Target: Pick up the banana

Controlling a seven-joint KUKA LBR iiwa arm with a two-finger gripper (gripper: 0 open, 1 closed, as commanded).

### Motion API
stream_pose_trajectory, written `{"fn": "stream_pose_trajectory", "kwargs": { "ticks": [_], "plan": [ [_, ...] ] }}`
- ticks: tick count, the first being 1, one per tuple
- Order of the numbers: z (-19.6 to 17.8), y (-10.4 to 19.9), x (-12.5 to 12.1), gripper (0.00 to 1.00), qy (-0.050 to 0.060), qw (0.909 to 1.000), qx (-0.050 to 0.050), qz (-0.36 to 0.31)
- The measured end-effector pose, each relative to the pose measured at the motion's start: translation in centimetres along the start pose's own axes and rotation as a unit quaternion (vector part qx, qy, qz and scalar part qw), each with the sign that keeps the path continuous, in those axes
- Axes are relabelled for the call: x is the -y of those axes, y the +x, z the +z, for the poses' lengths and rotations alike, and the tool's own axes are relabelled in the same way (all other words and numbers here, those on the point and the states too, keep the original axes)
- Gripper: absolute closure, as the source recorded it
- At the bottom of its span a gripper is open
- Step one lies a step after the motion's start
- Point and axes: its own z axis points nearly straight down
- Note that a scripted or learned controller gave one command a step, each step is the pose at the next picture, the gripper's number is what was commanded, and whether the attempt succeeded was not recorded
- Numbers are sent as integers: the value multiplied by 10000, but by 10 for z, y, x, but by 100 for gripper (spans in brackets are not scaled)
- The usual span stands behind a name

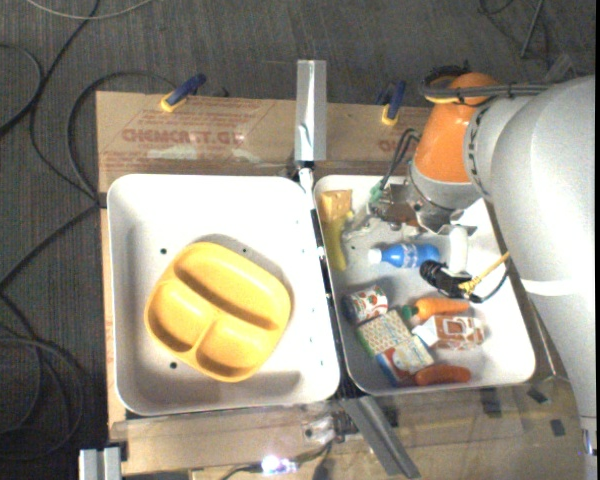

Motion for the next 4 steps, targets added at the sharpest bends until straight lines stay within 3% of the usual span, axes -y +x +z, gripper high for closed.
{"fn": "stream_pose_trajectory", "kwargs": {
  "ticks": [1, 2, 3, 4],
  "plan": [
    [-1, -9, 65, 0, -3, 9998, -21, -201],
    [0, -20, 18, 0, -9, 9896, -12, -1436],
    [1, -17, -31, 0, -8, 9825, -21, -1861],
    [-1, -5, -31, 0, 50, 9905, 40, -1376]
  ]
}}
